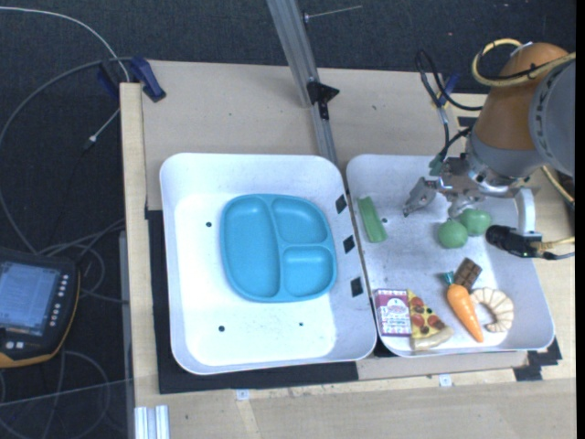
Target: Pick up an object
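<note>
Your end effector (437,193) hangs over the upper part of the right bin (402,174), reaching in from the right under the grey arm (548,117) and its orange band (512,90). Its metal fingers (419,196) point down and to the left, spread apart, with nothing between them, so it is released. Just beside it, to the lower right, lie two green round pieces (462,227), touching each other. A flat green strip (370,219) lies near the bin's left wall, to the left of the fingers. Toward the bin's near edge you have a cluster of toy foods: an orange carrot (464,311), a pale ring-shaped piece (498,307) touching the carrot, a small brown block (469,272) just above the carrot, a pizza slice (427,322) and a small pink carton (393,311) just beside the slice. The left bin (183,245) holds a blue divided plate (277,246) with three compartments. Both bins sit side by side on the tan worktop (228,108). A metal pole (292,35) rises behind them.
</note>
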`<state>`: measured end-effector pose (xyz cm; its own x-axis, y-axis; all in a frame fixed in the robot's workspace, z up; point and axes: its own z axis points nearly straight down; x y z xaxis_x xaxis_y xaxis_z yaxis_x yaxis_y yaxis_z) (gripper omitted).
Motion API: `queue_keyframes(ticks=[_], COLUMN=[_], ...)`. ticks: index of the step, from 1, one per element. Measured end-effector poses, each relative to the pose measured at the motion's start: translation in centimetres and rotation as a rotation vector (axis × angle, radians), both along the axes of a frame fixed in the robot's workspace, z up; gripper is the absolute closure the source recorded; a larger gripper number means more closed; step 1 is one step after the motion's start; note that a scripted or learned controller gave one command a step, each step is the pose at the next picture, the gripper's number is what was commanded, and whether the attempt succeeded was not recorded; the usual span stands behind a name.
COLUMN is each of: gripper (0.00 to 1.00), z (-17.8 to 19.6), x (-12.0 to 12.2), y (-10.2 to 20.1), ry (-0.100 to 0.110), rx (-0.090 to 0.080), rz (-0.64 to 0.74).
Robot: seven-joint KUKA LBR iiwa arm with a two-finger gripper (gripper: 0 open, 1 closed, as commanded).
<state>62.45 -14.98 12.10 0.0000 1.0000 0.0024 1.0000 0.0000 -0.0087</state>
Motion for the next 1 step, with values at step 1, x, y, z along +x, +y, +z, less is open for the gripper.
queue_keyframes(ticks=[1], gripper=[0.0], z=[-3.03], x=[-0.07], y=[0.08], ry=[-0.002], rx=[0.0], rz=[0.001])
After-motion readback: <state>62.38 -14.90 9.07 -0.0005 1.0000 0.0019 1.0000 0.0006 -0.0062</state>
